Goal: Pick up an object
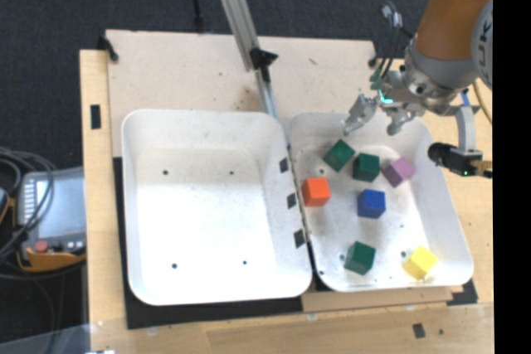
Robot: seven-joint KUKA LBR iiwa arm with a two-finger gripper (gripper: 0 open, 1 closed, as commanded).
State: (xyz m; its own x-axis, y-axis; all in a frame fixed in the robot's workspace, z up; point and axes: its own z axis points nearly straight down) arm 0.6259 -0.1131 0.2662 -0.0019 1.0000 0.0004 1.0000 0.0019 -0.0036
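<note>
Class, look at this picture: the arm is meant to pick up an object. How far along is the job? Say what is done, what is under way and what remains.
Done: nothing is lifted. All seven blocks lie in the right bin.

Under way: the gripper hangs open over that bin's far edge, nothing between its fingers, nearest the green blocks and the purple block.

Left: descend onto one block, close, lift.

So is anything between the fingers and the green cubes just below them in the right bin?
Nothing visible. The gripper hangs open above the back of the right bin, and the nearest green cube lies just in front of it with bare bin floor between. A second green cube and a purple cube sit close beside it.
</note>
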